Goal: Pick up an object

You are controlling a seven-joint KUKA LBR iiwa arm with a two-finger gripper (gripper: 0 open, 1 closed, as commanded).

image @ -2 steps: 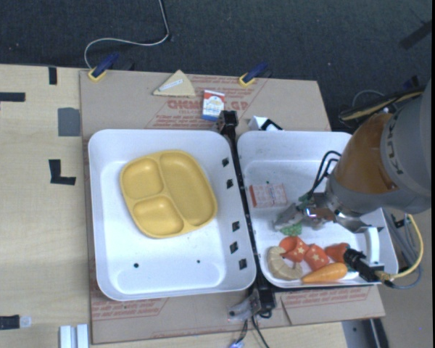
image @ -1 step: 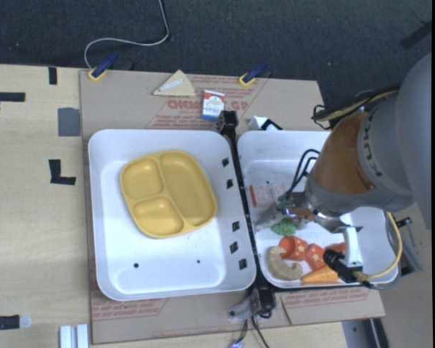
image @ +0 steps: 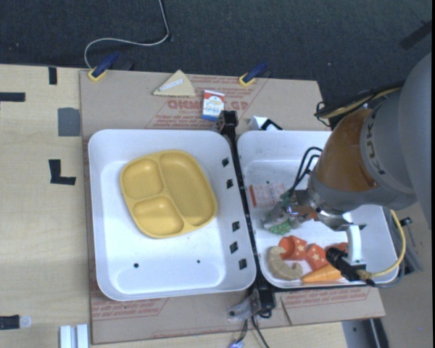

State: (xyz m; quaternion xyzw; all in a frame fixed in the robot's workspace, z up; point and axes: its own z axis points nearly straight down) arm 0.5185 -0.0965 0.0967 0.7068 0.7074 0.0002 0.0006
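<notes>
My gripper [image: 288, 210] is low in the right bin [image: 275, 147], near its middle, under the grey arm and its orange band. A small green item [image: 278, 227] lies just below the fingertips, touching or nearly so. A clear packet with red print [image: 264, 194] lies to the gripper's upper left. At the bin's front lie a red piece [image: 293, 247], a tan piece [image: 281, 267] and an orange carrot-like piece [image: 321, 273]. The fingers are small and dark here, and their spacing cannot be made out.
The left bin [image: 109, 267] holds a yellow three-compartment plate [image: 168, 192]. A black divider [image: 234, 187] runs between the bins. Behind them on the cardboard lie a small red-and-white box [image: 213, 105] and a tan wedge [image: 175, 85]. The arm's bulk covers the right bin's right side.
</notes>
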